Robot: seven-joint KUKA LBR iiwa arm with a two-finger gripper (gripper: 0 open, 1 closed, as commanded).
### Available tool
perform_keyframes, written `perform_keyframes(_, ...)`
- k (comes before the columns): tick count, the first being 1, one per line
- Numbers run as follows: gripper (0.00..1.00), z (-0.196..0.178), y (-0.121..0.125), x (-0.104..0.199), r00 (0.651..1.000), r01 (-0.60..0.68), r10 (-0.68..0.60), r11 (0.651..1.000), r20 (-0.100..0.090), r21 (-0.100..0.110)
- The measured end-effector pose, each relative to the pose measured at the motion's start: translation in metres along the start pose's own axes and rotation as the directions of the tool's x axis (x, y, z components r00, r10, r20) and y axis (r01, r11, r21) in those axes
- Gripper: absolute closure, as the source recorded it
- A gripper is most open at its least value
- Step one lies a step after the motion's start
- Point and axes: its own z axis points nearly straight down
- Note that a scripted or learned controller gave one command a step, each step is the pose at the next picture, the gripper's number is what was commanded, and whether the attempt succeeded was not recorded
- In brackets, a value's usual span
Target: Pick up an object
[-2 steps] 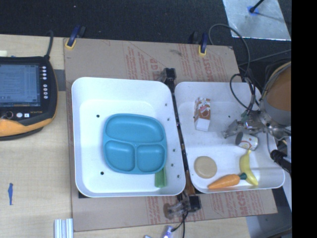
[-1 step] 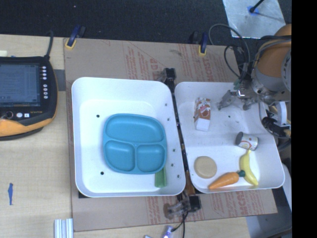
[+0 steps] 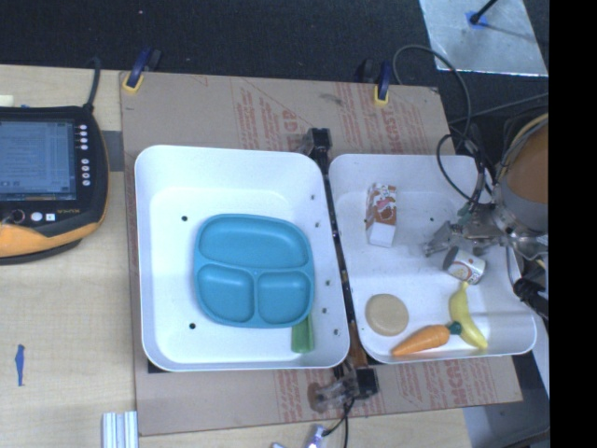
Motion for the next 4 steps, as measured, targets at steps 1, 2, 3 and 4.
perform_keyframes(1,1.0,-0.01,0.0,-0.001,1.0,0.002,-0.002,1.0,0.001,0.001)
perform_keyframes(2,0.0,-0.01,0.0,-0.001,1.0,0.003,-0.003,1.0,0.002,0.001)
perform_keyframes(3,0.0,0.012,0.014,0.0,1.0,0.001,-0.001,1.0,0.002,-0.003)
perform_keyframes(4,0.0,0.01,0.09,0.014,1.0,-0.001,0.001,1.0,-0.002,-0.003)
